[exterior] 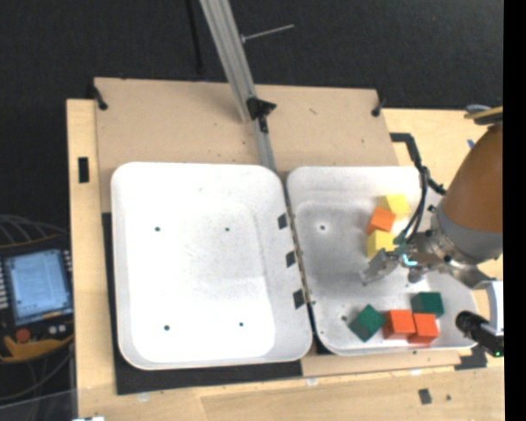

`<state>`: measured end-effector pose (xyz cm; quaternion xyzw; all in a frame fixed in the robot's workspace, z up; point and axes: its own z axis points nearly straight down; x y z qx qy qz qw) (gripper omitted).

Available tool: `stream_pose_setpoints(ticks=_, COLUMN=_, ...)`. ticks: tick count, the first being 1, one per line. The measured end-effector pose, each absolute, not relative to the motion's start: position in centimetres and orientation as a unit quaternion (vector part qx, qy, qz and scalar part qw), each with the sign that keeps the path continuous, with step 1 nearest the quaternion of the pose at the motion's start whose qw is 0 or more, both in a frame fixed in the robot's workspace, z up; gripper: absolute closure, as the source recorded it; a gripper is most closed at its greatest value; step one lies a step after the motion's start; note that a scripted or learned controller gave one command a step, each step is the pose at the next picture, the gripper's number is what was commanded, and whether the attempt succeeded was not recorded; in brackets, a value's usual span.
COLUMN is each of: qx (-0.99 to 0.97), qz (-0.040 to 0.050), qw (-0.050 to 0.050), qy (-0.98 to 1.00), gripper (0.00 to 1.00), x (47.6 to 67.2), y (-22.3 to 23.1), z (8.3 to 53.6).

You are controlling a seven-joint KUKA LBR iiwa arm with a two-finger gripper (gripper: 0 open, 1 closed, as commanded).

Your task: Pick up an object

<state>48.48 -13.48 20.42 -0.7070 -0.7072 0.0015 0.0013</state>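
The right bin (333,200) holds several small blocks. A yellow block (393,205), an orange block (381,221) and a second yellow block (377,243) form a short line near its middle right. A green block (366,323), two orange blocks (401,323) (425,326) and another green block (429,303) lie along its front edge. My gripper (382,265) hangs low over the right bin, just in front of the lower yellow block and touching or nearly touching it. The wrist hides how the gripper meets that block.
The left bin (197,261) sits beside the right one, with a raised divider (294,253) between them. A slanted metal pole (232,51) rises from the back of the bench. A handheld control pendant (31,292) lies off the bench at the left.
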Motion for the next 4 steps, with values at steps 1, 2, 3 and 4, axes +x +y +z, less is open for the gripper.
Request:
stream_pose_setpoints(ticks=1, qx=-0.708, qz=-0.0008, qw=-0.001, qy=-0.707, gripper=0.0, x=48.6, y=-13.4, z=20.6)
stream_pose_setpoints(ticks=2, qx=-0.708, qz=0.0018, qw=0.002, qy=-0.707, gripper=0.0, x=49.3, y=-13.4, z=14.7)
stream_pose_setpoints(ticks=3, qx=-0.708, qz=0.0002, qw=-0.002, qy=-0.707, gripper=0.0, x=49.4, y=-13.6, z=9.7)
stream_pose_setpoints(ticks=4, qx=-0.71, qz=-0.0022, qw=-0.003, qy=-0.704, gripper=1.0, x=49.6, y=-13.6, z=11.0)
